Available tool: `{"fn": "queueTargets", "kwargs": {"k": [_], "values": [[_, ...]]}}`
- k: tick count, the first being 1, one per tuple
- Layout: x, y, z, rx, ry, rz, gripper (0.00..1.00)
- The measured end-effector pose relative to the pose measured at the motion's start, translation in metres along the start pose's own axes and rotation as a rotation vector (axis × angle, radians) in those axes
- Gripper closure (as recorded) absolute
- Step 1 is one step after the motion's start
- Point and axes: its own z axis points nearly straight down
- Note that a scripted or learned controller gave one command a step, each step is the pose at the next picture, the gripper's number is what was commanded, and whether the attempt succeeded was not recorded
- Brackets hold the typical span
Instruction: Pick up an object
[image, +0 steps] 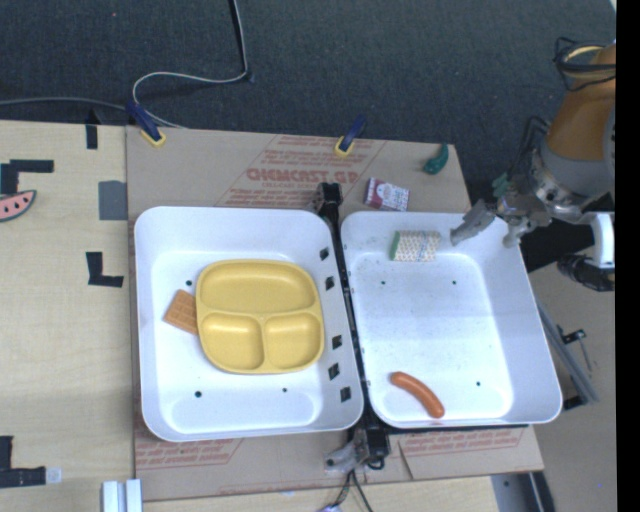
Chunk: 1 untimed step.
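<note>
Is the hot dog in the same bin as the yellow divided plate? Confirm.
No, the hot dog lies in the right bin; the yellow divided plate sits in the left bin.

Red print reading "CHEMCAST GP" stands on the brown cardboard sheet (290, 175)

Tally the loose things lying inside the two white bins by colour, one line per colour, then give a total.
Yellow: 1, the divided plate
Tan: 1, the waffle-like piece beside it
Orange: 1, the sausage
Green and white: 1, the sponge
Total: 4
</note>
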Motion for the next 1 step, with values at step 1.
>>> {"fn": "queueTargets", "kwargs": {"k": [1], "values": [[0.0152,0.0344,0.1299,0.000,-0.001,-0.001,0.00]]}}
